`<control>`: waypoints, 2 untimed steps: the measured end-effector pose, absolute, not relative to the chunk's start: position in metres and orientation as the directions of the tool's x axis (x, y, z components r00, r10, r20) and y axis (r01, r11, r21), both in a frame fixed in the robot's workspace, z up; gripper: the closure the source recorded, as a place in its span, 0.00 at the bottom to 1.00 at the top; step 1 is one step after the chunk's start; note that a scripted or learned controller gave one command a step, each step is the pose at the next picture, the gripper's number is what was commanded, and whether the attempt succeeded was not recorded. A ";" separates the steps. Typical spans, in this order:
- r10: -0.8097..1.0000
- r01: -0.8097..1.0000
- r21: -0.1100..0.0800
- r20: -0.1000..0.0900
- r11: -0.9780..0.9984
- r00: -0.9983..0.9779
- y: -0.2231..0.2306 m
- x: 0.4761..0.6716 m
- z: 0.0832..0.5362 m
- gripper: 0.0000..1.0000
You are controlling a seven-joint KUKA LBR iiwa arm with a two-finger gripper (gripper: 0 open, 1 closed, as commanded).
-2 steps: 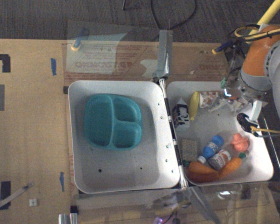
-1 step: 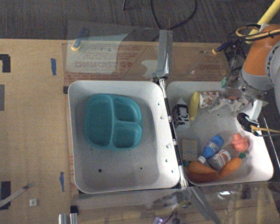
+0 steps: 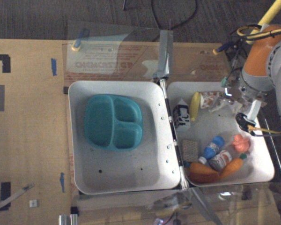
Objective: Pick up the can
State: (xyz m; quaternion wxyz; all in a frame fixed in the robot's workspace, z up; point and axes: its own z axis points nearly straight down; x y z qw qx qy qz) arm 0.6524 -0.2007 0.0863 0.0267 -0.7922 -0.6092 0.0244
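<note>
Camera view. Two white bins stand side by side on the bench.

1. Left bin (image 3: 79, 172): a teal divided plate (image 3: 113, 122) lies toward 10 o'clock of the bin floor.

2. Right bin (image 3: 264, 165): holds the loose items listed below, placed by clock position from the bin's centre.
- Can (image 3: 221, 160): at 6 o'clock, near the front wall, lying tilted, with a grey body and red marking.
- Blue bottle (image 3: 213, 148): just beside the can, at the can's 11 o'clock.
- Carrot (image 3: 232, 167): just beside the can, at its 4 o'clock.
- Orange-and-yellow item (image 3: 202, 170): at 7 o'clock, against the front wall.
- Pink item (image 3: 241, 143): at 4 o'clock.
- Grey mesh pad (image 3: 190, 149): at 8 o'clock.
- Black-and-white item (image 3: 181, 116): at 10 o'clock, against the dividing wall.
- Banana (image 3: 195, 106): at 11 o'clock, just beside the black-and-white item.
- White-and-red packet (image 3: 210, 99): at 12 o'clock, just beside the banana.

3. Arm: enters from 3 o'clock of the view, with the orange band (image 3: 262, 48) above the wrist.

4. Gripper (image 3: 232, 96): sits over the back of the right bin at 1 o'clock, near the packet and well apart from the can. Whether it is released or clenched cannot be told at this angle.
</note>
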 end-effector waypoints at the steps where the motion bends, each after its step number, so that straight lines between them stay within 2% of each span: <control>1: 0.964 0.961 -0.087 0.007 -0.264 0.266 -0.207 0.656 0.086 0.00; 2: 0.956 0.953 -0.079 -0.004 -0.293 0.294 -0.202 0.653 0.086 0.00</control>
